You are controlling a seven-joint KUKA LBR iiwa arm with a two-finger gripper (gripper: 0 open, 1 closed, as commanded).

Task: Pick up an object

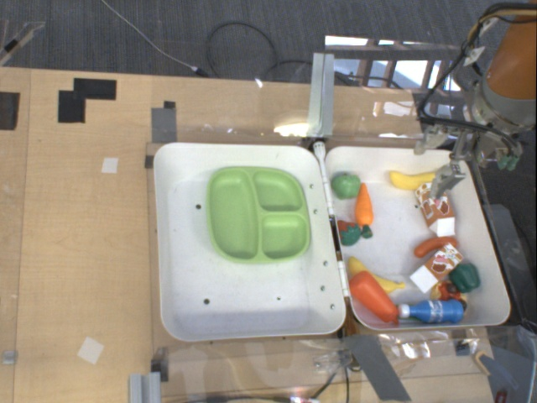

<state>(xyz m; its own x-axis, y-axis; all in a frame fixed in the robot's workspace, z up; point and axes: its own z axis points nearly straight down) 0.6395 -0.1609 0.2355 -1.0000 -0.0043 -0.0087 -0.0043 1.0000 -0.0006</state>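
Note:
My gripper [447, 180] hangs over the back right part of the right bin [394, 225], just above a small brown and white carton [436, 208] and beside a yellow banana [409, 178]. Nothing shows held in it. Further objects lie in that bin: a green round vegetable [345, 184], an orange carrot [363, 205], a red sausage [436, 246], a second carton [441, 265], a dark green pepper [465, 277], a blue bottle [432, 311] and a red-orange pepper [373, 297].
The left bin [185, 292] holds a green divided plate [258, 213]. A metal divider [332, 225] runs between the bins. The grey arm with its orange band [512, 74] comes in from the top right. A metal frame [377, 61] stands behind the right bin.

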